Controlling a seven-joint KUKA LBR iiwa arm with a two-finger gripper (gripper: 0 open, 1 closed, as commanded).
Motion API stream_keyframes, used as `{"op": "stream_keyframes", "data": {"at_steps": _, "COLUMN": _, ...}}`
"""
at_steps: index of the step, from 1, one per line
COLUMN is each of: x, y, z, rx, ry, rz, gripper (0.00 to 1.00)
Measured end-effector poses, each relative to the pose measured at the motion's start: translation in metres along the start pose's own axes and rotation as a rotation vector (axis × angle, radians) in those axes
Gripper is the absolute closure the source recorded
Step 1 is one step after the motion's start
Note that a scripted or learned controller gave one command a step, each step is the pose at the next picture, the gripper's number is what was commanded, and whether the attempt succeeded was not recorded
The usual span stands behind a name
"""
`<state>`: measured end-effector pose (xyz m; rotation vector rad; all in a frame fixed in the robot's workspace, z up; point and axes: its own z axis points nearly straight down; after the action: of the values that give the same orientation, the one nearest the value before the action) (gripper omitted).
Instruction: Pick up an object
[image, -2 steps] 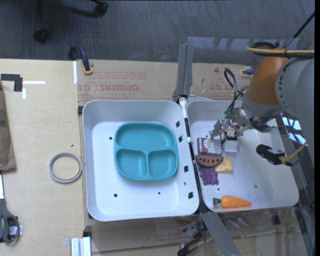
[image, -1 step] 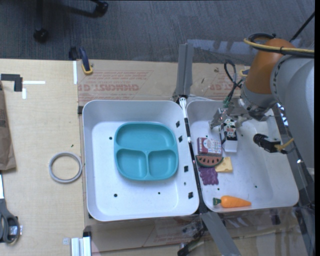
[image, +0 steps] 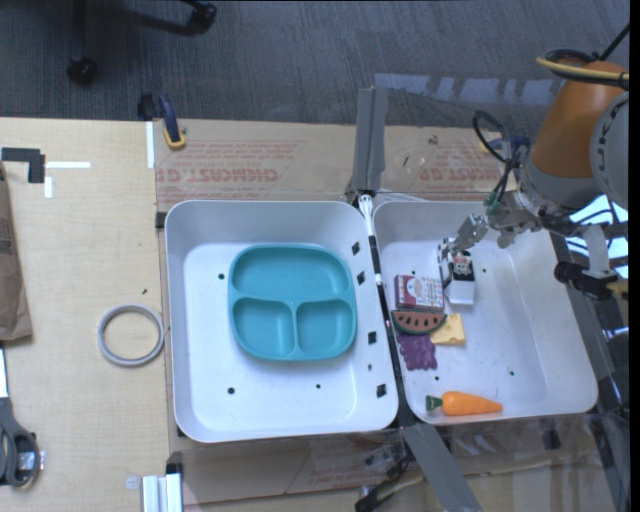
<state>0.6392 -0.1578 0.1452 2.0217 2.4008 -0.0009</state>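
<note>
Nearest the camera, a toy carrot (image: 469, 404) lies at the right bin's (image: 540, 330) front edge. Further in, purple grapes (image: 417, 352), a watermelon slice (image: 419, 321), a yellow cheese wedge (image: 449, 330) and a small carton (image: 420, 292) cluster near the divider (closely bunched). Above them hangs the gripper (image: 459, 262); whether anything sits in it cannot be told. The left bin (image: 190, 330) holds a teal divided plate (image: 293, 301).

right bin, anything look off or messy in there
Nothing looks damaged or spilled. The small toys crowd against the right bin's left wall, while the carrot lies apart near the front edge. The gripper hangs above the cluster.
</note>
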Motion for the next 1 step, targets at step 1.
{"op": "stream_keyframes", "data": {"at_steps": 1, "x": 0.0472, "y": -0.0025, "z": 0.0526, "rx": 0.001, "ry": 0.001, "rz": 0.213, "gripper": 0.0}}
